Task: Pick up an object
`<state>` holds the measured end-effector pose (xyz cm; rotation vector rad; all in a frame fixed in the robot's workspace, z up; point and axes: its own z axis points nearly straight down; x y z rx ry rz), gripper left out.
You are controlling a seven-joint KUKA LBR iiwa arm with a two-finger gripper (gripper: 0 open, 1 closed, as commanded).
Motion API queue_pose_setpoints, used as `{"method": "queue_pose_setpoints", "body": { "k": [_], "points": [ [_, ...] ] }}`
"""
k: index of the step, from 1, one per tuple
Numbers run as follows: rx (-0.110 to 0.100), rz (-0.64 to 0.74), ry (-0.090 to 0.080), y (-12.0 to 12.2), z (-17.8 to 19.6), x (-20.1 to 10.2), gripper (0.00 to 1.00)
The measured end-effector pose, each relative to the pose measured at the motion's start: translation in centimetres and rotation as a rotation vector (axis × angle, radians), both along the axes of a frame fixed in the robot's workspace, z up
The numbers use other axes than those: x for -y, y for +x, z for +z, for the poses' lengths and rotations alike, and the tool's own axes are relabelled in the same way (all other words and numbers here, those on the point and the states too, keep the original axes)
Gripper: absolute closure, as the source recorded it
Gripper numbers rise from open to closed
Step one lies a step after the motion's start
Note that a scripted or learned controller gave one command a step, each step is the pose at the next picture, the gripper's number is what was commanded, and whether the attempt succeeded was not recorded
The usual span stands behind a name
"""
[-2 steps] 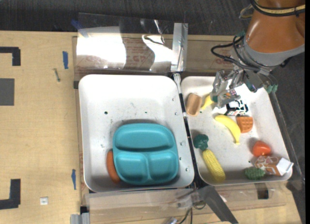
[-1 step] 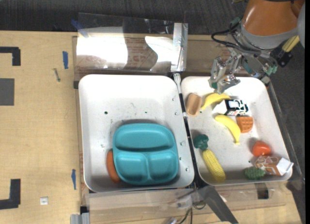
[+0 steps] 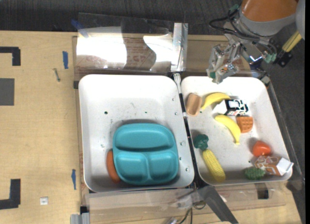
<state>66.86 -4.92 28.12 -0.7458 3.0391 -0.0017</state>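
Target not chosen yet: any toy in right bin point(image 3: 261, 88). Nearest pincer point(image 3: 222, 72): upper banana point(image 3: 214, 99), bun point(image 3: 193, 104) just left of it. Pincer hangs over bin's far rim, holds nothing, likely poised to descend; spread or pressed together, cannot tell. Also in bin: 2nd banana point(image 3: 229, 126), corn point(image 3: 213, 164), broccoli point(image 3: 201, 141), tomato point(image 3: 261, 149). Left bin point(image 3: 97, 97): teal tray point(image 3: 144, 153) covering orange item point(image 3: 111, 166).

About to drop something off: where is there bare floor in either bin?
Left bin: its far half, beyond the teal tray, is bare. Right bin: crowded; small patches lie between the corn and tomato, and along the far wall under the end effector.
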Motion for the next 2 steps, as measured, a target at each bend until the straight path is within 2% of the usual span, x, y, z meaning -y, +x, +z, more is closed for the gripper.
{"method": "queue_pose_setpoints", "body": {
  "k": [1, 2],
  "points": [
    [-0.008, 0.179, -0.001, -0.1, -1.5, -1.5, 1.00],
    [0.002, 0.235, -0.003, 0.0, 2.4, -2.5, 1.00]
  ]
}}
